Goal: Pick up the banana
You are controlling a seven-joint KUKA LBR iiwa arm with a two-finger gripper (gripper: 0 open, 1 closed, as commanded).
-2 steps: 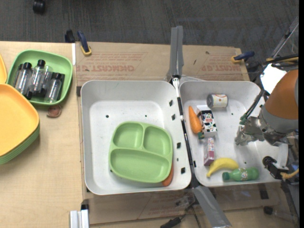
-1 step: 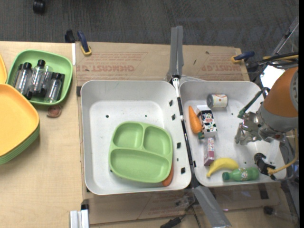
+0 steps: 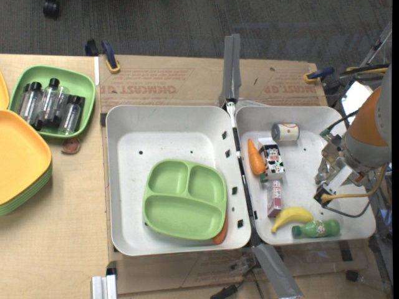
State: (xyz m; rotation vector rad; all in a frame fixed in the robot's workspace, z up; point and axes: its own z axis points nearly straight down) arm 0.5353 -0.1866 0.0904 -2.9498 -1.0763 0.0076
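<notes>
banana [image 3: 292, 217]: lower part of right bin [image 3: 349, 229], long axis near horizontal, left end dipping toward lower left, bottle [image 3: 317, 228] just beside at right | fingers [image 3: 325, 185]: above-right of banana, grasping nothing, spread cannot be told

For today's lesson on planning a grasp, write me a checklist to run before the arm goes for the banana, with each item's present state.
1. Banana in the right bin: ok.
2. Banana's top uncovered: ok.
3. Room around it: not ok; green bottle and pink packet crowd it.
4. End effector above the banana: not ok; it is off to the camera's right.
5. End effector ready to grasp: cannot tell.
</notes>
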